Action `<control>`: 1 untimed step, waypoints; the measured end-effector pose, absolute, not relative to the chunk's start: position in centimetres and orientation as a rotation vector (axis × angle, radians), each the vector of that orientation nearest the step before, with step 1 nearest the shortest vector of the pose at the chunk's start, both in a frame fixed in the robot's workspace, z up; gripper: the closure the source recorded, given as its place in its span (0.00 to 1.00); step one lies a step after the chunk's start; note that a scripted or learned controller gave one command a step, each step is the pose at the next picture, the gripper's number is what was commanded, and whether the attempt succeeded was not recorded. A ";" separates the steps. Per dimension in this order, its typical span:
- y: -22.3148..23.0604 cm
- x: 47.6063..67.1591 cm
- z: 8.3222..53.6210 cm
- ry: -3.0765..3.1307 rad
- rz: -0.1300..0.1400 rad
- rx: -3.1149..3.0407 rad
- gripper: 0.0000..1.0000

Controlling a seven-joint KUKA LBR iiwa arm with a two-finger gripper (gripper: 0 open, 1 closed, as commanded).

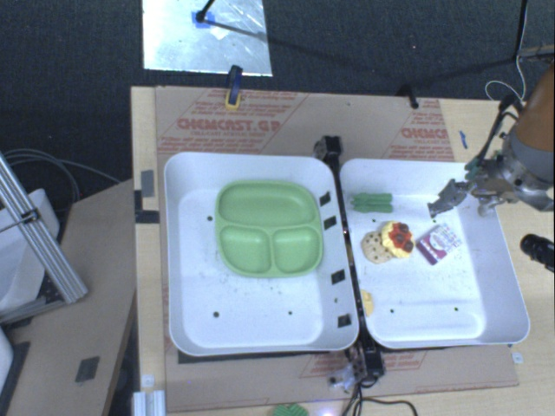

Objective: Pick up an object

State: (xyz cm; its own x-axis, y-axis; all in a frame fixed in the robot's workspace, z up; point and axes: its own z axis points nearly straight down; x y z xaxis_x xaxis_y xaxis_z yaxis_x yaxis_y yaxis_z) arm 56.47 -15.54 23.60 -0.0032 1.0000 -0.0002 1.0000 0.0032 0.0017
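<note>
Arm: the grey arm with the orange band is reaching in from three o'clock, its wrist hanging over the upper right rim of the right shallow white plastic bin (499, 306).

Gripper: the dark two-finger gripper (444, 199) is hovering at about two o'clock within that bin, its tip angled down toward the bin floor; whether its fingers are spread or pressed together I cannot tell, and nothing is showing between them.

Candidate things: a small purple and white crinkled packet (438, 242) is lying just below the gripper, toward six o'clock from it, apart from it; a round beige cookie-like piece (375, 247) is touching a red and yellow lumpy toy (399, 237) near the bin's centre; a flat green oblong piece (371, 202) is sitting at ten o'clock of the bin; a tiny yellow scrap (367, 302) is resting by the left wall at about eight o'clock.

Left bin: the left shallow white plastic bin (186, 319) is bearing a pale green three-compartment plastic plate (268, 228) at its centre.

Done: as I judge it, only the approach is being made; everything is lying on the bin floor.

Left: the descent, the closing on one thing (the packet being nearest), and the lift are all waiting.
</note>
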 end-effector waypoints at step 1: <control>-18.7 59.7 14.6 2.222 -0.002 2.221 0.00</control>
State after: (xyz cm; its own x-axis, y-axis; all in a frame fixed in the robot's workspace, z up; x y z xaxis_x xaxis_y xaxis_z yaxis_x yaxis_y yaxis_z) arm 59.74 -18.71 14.56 -0.0004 1.0000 -0.0009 1.0000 0.0004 -0.0010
